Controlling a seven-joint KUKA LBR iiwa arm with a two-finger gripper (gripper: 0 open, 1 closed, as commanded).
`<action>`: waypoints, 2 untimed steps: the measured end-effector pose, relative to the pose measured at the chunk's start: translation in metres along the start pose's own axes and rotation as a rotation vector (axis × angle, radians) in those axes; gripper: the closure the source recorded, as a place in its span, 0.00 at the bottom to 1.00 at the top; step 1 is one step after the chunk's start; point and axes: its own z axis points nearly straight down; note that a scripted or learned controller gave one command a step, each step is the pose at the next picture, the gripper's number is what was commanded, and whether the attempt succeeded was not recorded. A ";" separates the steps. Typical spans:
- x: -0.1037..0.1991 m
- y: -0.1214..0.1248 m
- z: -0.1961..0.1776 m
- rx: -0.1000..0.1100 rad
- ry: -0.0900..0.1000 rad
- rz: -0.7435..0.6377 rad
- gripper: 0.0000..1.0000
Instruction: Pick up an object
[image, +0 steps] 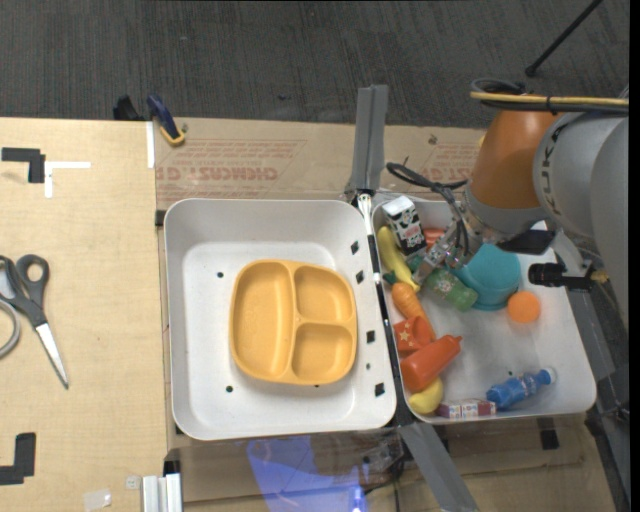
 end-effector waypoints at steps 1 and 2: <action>0.002 -0.011 0.001 0.002 -0.001 0.392 1.00; -0.068 -0.088 0.000 -0.003 0.002 -0.079 1.00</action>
